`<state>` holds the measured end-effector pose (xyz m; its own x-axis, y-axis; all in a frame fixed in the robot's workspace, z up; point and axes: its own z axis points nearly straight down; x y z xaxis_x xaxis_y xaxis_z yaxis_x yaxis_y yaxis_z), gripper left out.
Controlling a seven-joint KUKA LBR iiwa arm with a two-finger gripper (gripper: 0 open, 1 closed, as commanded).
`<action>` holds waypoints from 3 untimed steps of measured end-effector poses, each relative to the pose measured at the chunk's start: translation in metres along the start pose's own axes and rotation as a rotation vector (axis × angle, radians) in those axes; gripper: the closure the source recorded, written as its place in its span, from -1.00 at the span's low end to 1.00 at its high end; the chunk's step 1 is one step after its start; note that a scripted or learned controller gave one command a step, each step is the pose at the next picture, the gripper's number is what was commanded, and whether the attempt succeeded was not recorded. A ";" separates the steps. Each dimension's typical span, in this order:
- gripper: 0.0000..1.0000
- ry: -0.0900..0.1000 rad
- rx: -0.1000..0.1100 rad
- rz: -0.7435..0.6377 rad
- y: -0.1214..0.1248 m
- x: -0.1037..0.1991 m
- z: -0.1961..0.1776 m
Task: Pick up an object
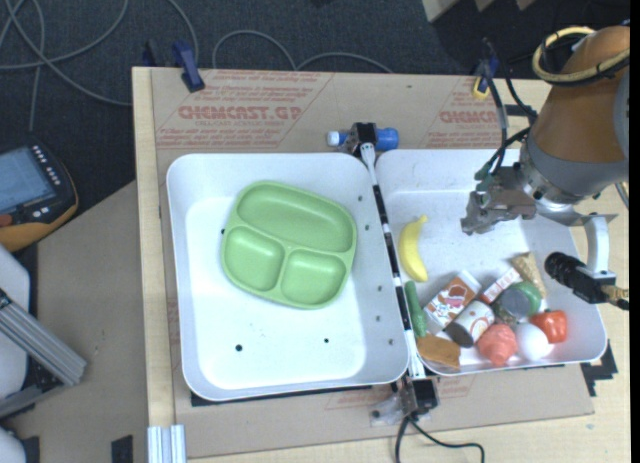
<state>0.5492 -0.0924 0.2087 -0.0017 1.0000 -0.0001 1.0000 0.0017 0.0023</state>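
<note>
End effector (487, 213) hangs over right bin (440, 176), finger state cannot tell, nothing visibly held. Arm (580, 111) cut off at right edge. Banana (413, 249) lies near the divider; toy food pile (490, 316) crowds the front corner, items overlapping. Green divided plate (288, 243) sits in left bin (200, 281)
</note>
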 end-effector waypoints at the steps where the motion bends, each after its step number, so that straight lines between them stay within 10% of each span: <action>1: -1.00 0.000 0.002 0.001 -0.001 0.000 0.001; 2: -1.00 -0.002 0.001 0.001 0.077 -0.049 0.028; 3: -1.00 0.000 0.005 0.003 -0.071 -0.067 0.079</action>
<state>0.4783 -0.1594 0.1293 0.0018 1.0000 0.0001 1.0000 -0.0018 -0.0024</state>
